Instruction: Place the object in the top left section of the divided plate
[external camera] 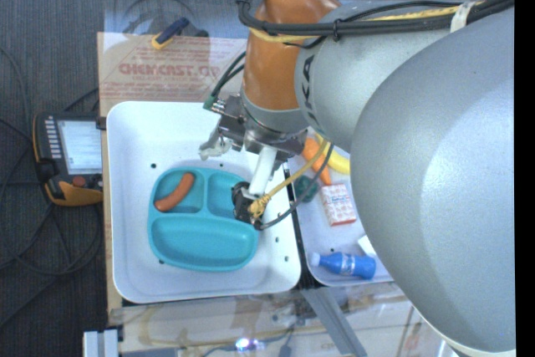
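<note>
Sausage (pixel 175 191) in top-left section of blue divided plate (pixel 201 248); cardboard (pixel 150 88) reads roughly "CHEMCAST"; end effector (pixel 221 143) state: cannot tell.

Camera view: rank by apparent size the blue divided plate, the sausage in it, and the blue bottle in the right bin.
1. Blue divided plate, by far the largest.
2. Blue bottle.
3. Sausage, shorter and thinner than the bottle.

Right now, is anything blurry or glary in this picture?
Camera view: the plate and sausage are sharp and evenly lit; the grey arm, close to the lens, looks soft and hides much of the right bin; the left bin's white floor is bright but not blown out.
</note>
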`<state>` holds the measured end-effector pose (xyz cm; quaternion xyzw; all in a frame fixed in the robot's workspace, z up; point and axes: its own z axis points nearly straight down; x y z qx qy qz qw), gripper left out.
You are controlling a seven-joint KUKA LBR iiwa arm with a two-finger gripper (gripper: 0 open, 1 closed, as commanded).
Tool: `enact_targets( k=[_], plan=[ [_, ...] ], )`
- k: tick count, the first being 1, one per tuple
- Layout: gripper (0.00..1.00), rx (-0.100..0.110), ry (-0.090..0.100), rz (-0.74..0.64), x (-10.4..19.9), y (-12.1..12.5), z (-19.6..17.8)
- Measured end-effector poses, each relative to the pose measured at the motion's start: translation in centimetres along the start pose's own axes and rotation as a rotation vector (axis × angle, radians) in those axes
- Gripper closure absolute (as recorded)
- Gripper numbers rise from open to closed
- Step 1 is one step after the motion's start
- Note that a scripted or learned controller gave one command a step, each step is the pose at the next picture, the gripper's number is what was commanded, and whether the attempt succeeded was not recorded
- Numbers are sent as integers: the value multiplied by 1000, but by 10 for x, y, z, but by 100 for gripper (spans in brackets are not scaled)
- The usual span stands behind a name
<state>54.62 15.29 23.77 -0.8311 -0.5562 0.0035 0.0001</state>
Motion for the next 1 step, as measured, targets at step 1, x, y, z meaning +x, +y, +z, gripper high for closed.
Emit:
enact_targets(
  k=[1],
  plan=[
    [0, -3, 0, 9, -66, -7, -68]
  ],
)
